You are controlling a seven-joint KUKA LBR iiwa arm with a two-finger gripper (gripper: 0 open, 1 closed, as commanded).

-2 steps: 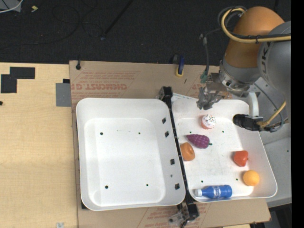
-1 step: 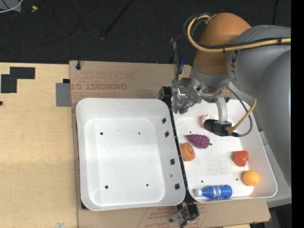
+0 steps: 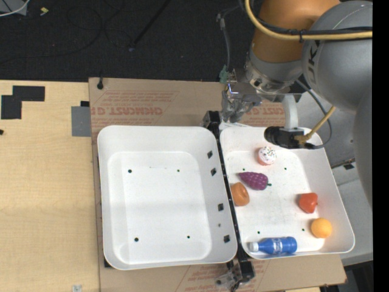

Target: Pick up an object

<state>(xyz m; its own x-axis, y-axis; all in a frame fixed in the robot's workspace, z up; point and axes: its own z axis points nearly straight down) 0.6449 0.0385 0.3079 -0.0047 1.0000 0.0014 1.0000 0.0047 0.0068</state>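
Plainly, largest first, all placed against the right bin [image 3: 340, 205].
Hand [image 3: 234, 109]: just beyond the bin's far left corner; its opening I cannot tell.
Risk: descending there, it could strike the rim.
Bottle [image 3: 273, 246]: near wall, long axis along it, cap left.
Grapes [image 3: 254, 179]: centre-left, stem pointing right.
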